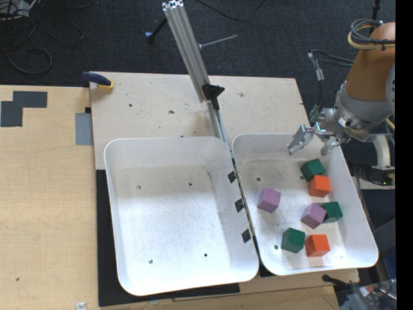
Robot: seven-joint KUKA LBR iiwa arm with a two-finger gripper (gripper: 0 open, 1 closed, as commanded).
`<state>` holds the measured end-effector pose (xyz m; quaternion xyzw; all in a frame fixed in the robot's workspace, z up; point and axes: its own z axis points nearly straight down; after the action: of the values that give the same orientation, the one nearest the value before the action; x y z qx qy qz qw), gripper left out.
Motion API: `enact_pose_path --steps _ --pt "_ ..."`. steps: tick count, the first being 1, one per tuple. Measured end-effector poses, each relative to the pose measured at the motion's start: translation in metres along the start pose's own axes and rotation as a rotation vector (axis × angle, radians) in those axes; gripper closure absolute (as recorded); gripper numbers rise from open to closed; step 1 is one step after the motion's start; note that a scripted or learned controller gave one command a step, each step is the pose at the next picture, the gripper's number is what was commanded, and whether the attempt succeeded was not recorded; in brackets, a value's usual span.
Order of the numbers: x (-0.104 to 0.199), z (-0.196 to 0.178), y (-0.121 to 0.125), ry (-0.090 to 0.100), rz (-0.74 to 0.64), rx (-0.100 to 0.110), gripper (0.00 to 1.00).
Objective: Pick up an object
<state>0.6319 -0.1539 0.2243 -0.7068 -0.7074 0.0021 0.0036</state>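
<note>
Camera view from above and at a slant: I see my grey arm with an orange band [373,62] reaching in from the right, its wrist bent down over the far edge of the right-hand shallow white bin [361,254]. The two-finger gripper [315,144] hangs above that bin's far rim with its metal fingers [298,141] spread apart, nothing between them.

I count seven small cubes, all in the right bin. Three are green: one [313,169] just below the gripper, one [333,211] near the right wall, one [293,240] towards the near edge. Two are orange: one [319,185] touching the first green cube, one [317,245] just beside the near green cube. Two are purple: one [269,199] alone near the bin's middle, one [313,215] touching the green cube at the right wall.

The left-hand white bin [122,173] is speckled with dark flecks. Both bins sit on a pale wooden bench [45,192]. A slanted silver metal bar [187,50] rises behind them over dark carpet [271,18] strewn with cables.
</note>
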Motion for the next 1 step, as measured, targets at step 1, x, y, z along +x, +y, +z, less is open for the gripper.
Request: enact_pose_path --steps 1 --pt "0.0001 -0.0032 0.0009 -0.002 -0.002 -0.005 0.0"
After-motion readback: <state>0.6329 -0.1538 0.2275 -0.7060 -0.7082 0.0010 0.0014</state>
